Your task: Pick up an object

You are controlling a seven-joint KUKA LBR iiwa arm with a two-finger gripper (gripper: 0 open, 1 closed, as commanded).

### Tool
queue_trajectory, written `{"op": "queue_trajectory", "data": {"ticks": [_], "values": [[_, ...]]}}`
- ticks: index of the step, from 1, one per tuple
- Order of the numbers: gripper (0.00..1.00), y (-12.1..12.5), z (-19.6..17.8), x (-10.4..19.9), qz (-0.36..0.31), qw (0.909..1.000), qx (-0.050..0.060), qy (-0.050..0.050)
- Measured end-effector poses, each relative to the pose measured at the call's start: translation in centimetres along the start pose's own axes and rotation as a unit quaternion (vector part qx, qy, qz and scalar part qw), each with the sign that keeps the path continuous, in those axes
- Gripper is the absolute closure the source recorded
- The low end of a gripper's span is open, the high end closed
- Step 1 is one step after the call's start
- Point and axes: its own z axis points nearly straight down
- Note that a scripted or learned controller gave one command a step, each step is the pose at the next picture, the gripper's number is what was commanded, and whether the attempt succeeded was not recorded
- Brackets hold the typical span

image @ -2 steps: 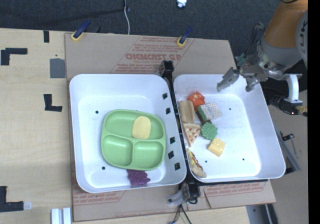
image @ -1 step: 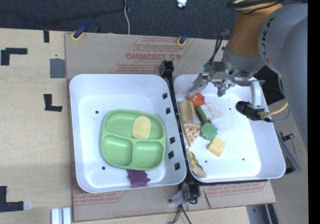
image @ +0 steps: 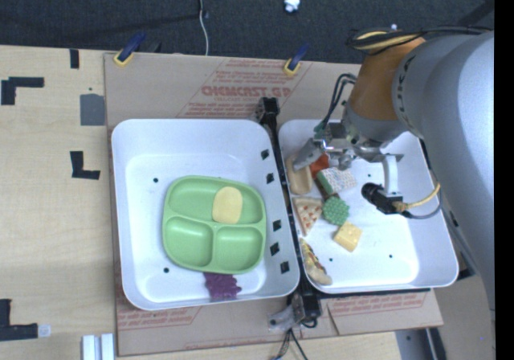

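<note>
Over the right bin (image: 401,266), the gripper (image: 320,153) is seen lowered among a cluster of toy food near the divider. Whether anything is grasped cannot be told, since that part is hidden among the pieces. Just beneath it lie a red piece (image: 321,164), a tan slice (image: 300,180) and a green-and-white piece (image: 331,182); a broccoli floret (image: 336,210), a pizza wedge (image: 307,214) and a cheese cube (image: 348,236) are set slightly nearer. Nothing is seen raised off the bin, so the pick is judged not yet done: gripping and lifting remain. The left bin (image: 136,157) bears a green tray (image: 189,230) with a yellow piece (image: 227,206), purple grapes (image: 222,286) beside it.
</note>
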Motion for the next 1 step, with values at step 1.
{"op": "queue_trajectory", "data": {"ticks": [1], "values": [[0.00, 3.76, 1.57, -1.28, -0.001, 1.0000, 0.003, 0.002]]}}
